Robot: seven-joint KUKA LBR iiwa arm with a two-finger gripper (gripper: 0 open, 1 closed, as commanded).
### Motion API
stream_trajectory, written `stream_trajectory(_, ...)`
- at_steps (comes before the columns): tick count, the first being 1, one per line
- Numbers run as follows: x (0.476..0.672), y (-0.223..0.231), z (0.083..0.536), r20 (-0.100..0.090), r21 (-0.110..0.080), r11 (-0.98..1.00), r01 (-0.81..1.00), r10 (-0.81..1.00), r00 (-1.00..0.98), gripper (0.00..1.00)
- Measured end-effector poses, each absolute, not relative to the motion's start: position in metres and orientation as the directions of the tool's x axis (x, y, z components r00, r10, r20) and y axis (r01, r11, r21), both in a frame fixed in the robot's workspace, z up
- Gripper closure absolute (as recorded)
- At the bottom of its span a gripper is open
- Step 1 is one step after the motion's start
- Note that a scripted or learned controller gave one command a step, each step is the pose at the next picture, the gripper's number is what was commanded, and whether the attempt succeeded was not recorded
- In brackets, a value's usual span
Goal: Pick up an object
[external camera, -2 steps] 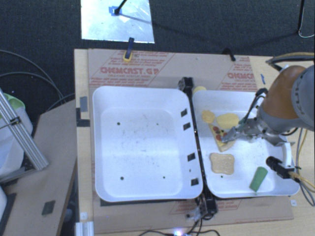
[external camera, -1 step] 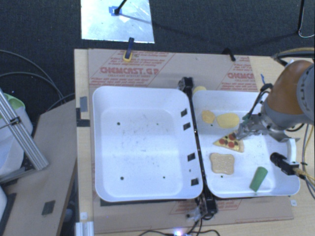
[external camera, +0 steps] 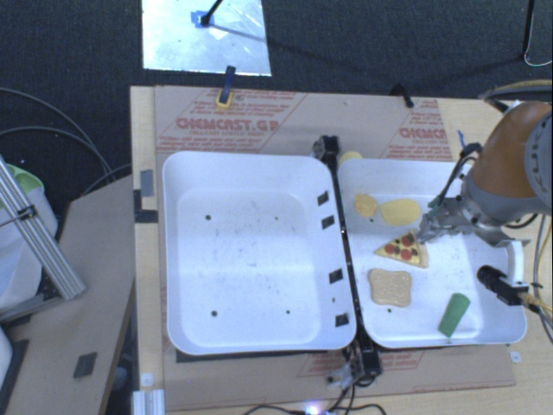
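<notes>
While the arm reached in from the right, the claw (external camera: 429, 229) hung just above the pizza slice (external camera: 403, 250) | right bin (external camera: 484, 322) | claw state: cannot tell.

Reaches in from right side of frame, grey arm (external camera: 518, 175) w/ orange band above wrist, bulky upper body at right edge. Wrist angled down and leftward, approx. mid-height of frame. Tool (external camera: 429, 229) low, at end of wrist, pointing down-left. Fingertips small and dark, too blurred to judge spread. Black attachment juts out below wrist on lower right side, cabling looped near orange band.
</notes>
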State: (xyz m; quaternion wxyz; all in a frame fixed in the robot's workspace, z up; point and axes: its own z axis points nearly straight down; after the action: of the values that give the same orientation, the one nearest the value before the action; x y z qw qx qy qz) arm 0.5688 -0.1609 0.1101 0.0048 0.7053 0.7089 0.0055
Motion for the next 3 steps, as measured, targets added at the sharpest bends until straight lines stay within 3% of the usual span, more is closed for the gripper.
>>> stream_trajectory(1, 0.552, -0.112, 0.218, 0.000, 0.011, 0.009, 1.000, 1.000, -0.009, 1.00)
stream_trajectory(2, 0.551, -0.115, 0.211, 0.000, 0.003, 0.004, 1.000, 1.000, -0.004, 0.00)
stream_trajectory(3, 0.507, -0.114, 0.113, 0.003, -0.009, 0.000, 1.000, 1.000, 0.000, 0.00)
